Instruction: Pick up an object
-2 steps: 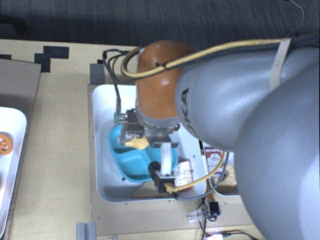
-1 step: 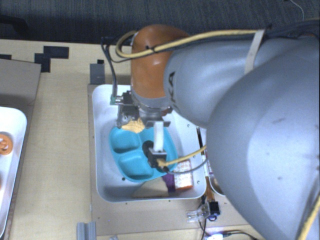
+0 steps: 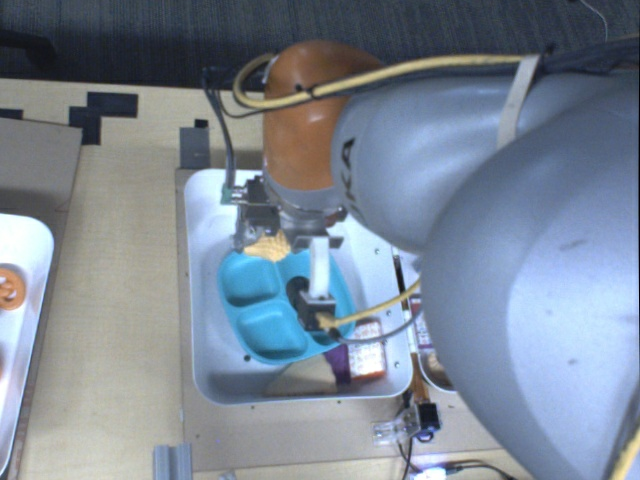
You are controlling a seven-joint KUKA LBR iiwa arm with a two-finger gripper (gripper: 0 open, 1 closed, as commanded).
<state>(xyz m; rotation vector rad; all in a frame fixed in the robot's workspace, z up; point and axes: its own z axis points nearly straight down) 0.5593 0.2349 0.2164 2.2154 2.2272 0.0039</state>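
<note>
Hovering low in the right bin [image 3: 203, 308], gripper [image 3: 262, 232] over blue divided tray [image 3: 262, 308], yellow object [image 3: 266, 249] just beneath; open or closed, cannot tell.

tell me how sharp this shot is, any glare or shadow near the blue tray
Camera view: soft overall; the arm, close to the lens, looms large and blurred and hides much of the right bin. Camera view: the blue tray keeps readable edges, with soft shade under its lower side and no hard glare; the left bin looks nearly washed out.
</note>
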